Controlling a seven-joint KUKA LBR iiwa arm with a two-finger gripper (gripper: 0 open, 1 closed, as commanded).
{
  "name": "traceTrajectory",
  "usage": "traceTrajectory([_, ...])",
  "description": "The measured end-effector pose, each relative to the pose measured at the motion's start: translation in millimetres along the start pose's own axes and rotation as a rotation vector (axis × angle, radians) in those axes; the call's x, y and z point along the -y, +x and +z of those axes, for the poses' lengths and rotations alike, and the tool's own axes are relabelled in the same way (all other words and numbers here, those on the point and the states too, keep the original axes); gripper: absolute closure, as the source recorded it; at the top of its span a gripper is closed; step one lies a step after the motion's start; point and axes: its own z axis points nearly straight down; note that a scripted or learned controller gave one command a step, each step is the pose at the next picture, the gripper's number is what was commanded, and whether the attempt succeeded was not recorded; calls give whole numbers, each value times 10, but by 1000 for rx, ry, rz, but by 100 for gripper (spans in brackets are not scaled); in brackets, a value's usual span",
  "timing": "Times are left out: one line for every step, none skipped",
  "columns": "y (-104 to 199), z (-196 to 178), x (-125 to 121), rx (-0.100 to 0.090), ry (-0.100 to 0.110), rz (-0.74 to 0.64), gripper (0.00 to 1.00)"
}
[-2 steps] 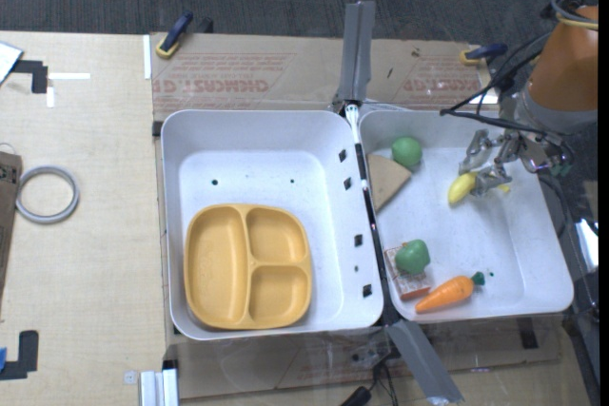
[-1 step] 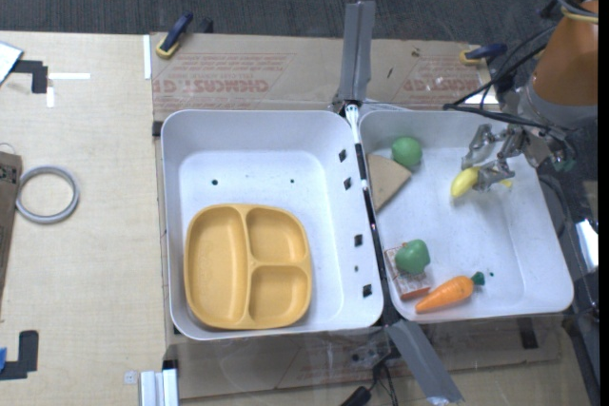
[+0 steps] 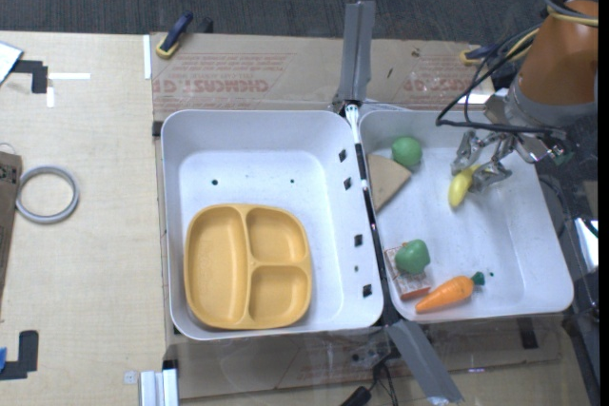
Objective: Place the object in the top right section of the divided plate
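A grey robot arm with an orange band reaches into the right bin (image 3: pixel 542 290) from the bench's right side, its gripper (image 3: pixel 481 162) low over the bin's far half, just above a small yellow banana (image 3: pixel 460 189). The banana's upper end lies right at the metal fingertips, but whether they have closed on it, or merely touch it, cannot be told from this angle; the fruit looks to be resting on or just off the bin floor.

The yellow divided plate (image 3: pixel 205 266) sits in the near half of the left bin (image 3: pixel 247 143), close to its front edge, with all three sections bare. Its top right section (image 3: pixel 276 235) is the smaller compartment on the side nearer the wall between the two bins and farther from the front edge.

Also in the right bin: a green ball-like fruit (image 3: pixel 406 151) near the far left corner, a tan wedge (image 3: pixel 384 178) against the dividing wall, a green vegetable (image 3: pixel 413 255) on a small box by the same wall, and a carrot (image 3: pixel 445 293) near the front edge. A roll of tape (image 3: pixel 44 194) lies on the bench's left side.

By the look of it the job is barely begun: a firm hold, the lift, the carry across the dividing wall and the release into the plate all remain.
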Motion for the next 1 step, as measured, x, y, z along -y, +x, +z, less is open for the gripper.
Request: traceTrajectory([-4, 6, 169, 1, -2, -456, 100])
